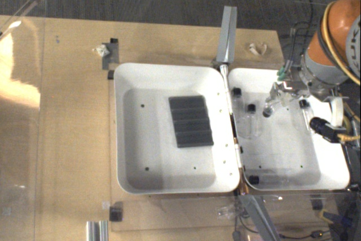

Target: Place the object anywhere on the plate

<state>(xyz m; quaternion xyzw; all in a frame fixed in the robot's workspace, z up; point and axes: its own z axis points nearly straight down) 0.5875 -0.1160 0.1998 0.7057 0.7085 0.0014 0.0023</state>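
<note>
Item: dark ribbed plate, rectangular, four raised bands across it, lying flat near the middle of the left bin, slightly skewed to the bin's walls. No label or writing can be read on it.

Item: clear object, transparent and hard to make out, possibly a small cup or jar, resting on the floor of the right bin close to its left wall. It is well apart from the plate, with the two bins' adjoining walls between them. No brand or print can be read.

Item: gripper, metallic, hanging over the right bin's upper middle, just right of and above the clear object. Nothing shows between its fingers; how wide they stand cannot be told.

Item: arm, grey with orange band, entering from the right.

Item: wooden bench, bearing both white bins side by side; a grey metal bar stands at the bins' upper junction. A small black block sits near the bench's lower edge. No legible markings anywhere.
</note>
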